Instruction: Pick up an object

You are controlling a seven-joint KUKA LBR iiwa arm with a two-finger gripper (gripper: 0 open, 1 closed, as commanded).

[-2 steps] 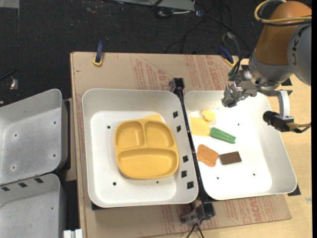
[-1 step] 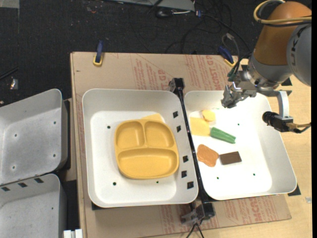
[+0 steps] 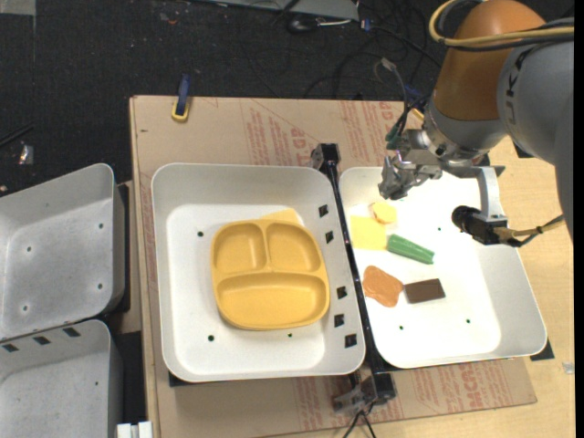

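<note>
A: The gripper hangs at about twelve o'clock in the right bin, just above the small pile of pieces. I cannot tell how it is set; it is dark and foreshortened from up here.

B: Is anything in it?

A: Nothing that I can see. All the pieces lie on the bin floor: a small yellow round piece right under the tip, a pale yellow block at seven o'clock from that, a green stick at four o'clock from the round piece, then an orange piece and a brown block side by side nearer six o'clock.

B: And the left bin?

A: It holds a yellow divided tray, lying flat in the middle, well apart from the arm.

B: So how far along?

A: Early, I'd judge. The approach looks made, but the grasp and the lift are both left to do. The round piece seems the likeliest target.
</note>
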